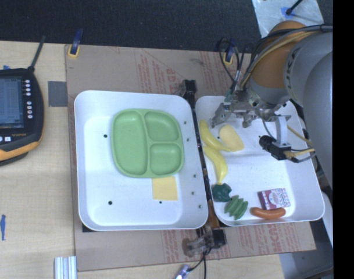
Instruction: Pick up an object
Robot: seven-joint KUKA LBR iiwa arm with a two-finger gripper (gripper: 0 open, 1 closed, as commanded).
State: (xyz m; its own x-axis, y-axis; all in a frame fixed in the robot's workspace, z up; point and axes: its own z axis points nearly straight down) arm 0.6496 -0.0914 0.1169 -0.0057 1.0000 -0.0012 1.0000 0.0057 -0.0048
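- The claw (235,116) hangs over the far end of the right bin (301,182), at the tip of the grey arm (304,68) with its orange band (278,51).
- Whether its fingers are spread or pressed together I cannot tell; the metal parts blur together from above.
- Just below the claw lies a pale yellow lump (231,138), close under the fingers but not visibly between them.
- Beside that lump, slightly left of the claw, a yellow banana (214,154) stretches along the bin's left wall toward the near end.
- Well nearer the camera than the claw sit a dark green broccoli piece (221,192) and a lighter green ridged vegetable (236,207), touching or almost so.
- Farther right along the near wall rest a small red-and-white packet (274,199) and an orange-red sausage (268,213) just in front of it.
- Left of the claw, across the divide, the left bin (92,156) holds a green sectioned plate (146,142) and a yellow cheese slice (164,188) just by the plate's near edge.
- Far to the left, off the bins, a teach pendant (13,118) lies on the bench (37,214).
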